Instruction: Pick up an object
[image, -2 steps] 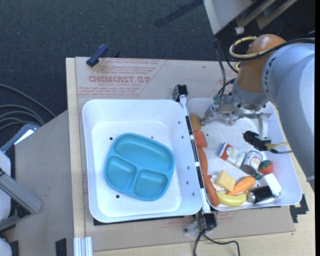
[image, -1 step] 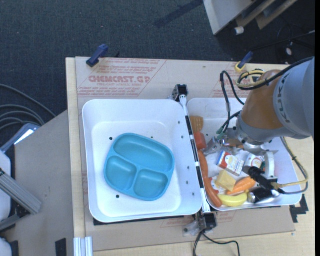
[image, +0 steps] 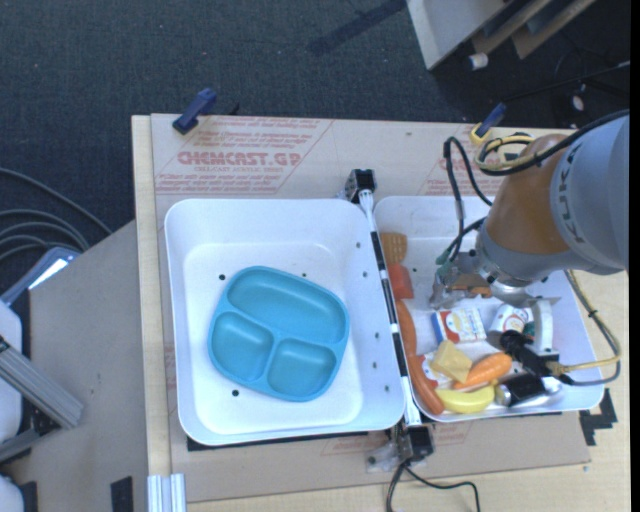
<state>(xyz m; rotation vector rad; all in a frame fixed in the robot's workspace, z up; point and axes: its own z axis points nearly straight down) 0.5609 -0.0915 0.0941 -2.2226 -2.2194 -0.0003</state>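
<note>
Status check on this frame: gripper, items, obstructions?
Gripper low in right bin, grasp unclear. Carrot, banana lying loose. Arm covers bin's far side.

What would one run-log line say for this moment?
arm: above right bin | toy food pile: lying in right bin | blue tray: in left bin | pick: not yet evident

Printed text was legible on the cardboard sheet (image: 250, 150) lying under the bins on the bench. In red outlined capitals near its far edge it read roughly "CHEMCAST GP"; the last characters were not fully clear. Smaller red lines above and below that brand name, framed by slanted red rules, were too small to read. A second red print on the cardboard behind the right bin (image: 440, 180) was partly covered and unreadable. A small white packet (image: 462, 324) in the right bin carried a red-and-colour graphic, its wording illegible.
</note>
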